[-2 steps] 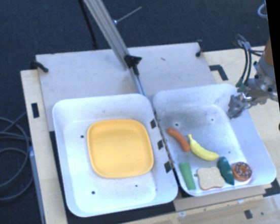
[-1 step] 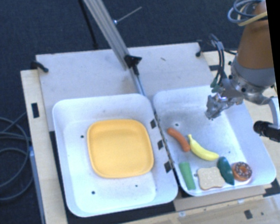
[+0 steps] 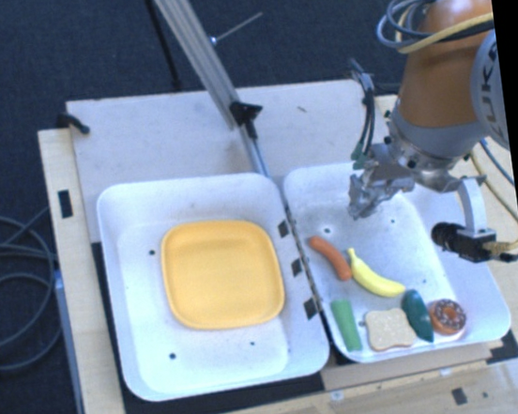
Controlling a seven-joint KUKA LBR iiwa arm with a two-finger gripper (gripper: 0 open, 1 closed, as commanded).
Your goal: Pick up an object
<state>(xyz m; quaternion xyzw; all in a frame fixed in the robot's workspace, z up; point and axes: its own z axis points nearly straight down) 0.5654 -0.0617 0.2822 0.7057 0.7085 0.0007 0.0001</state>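
We count two white bins on the bench: the left bin holds one yellow plate, the right bin six things: a sausage, banana, green stick, toast, dark green piece and donut. The gripper hangs above that bin's far end, its state impossible to tell.

One fixed camera looks down at a slant on both white bins from above.
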